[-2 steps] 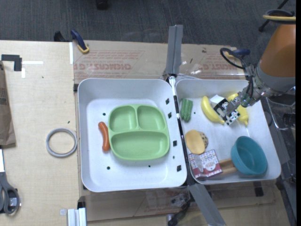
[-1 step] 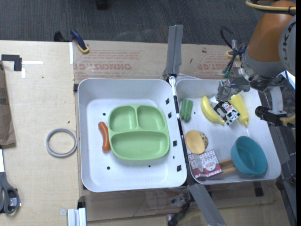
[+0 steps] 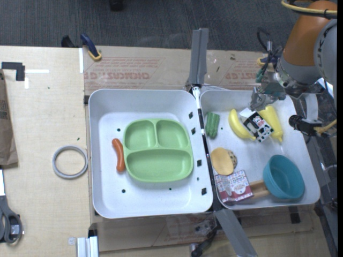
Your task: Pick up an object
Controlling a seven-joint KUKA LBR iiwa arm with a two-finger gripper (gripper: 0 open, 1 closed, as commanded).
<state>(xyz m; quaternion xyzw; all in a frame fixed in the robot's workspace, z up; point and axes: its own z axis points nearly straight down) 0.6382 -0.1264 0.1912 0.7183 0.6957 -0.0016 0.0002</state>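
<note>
I am lowering my fingers (image 3: 261,103), whose spread I cannot tell, toward the small printed box (image 3: 257,126) between two bananas (image 3: 239,124), aiming to straddle it squarely.

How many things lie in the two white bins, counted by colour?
Green: 2, the divided tray and the small green vegetable
Orange: 1, the carrot
Yellow: 2, two bananas
Blue: 1, the bowl
Tan: 1, the bun
Mixed colours: 2, the red packet and the small white box
Total: 9

Black-and-white carton (image 3: 258,126) — between bananas (image 3: 239,124)
</note>
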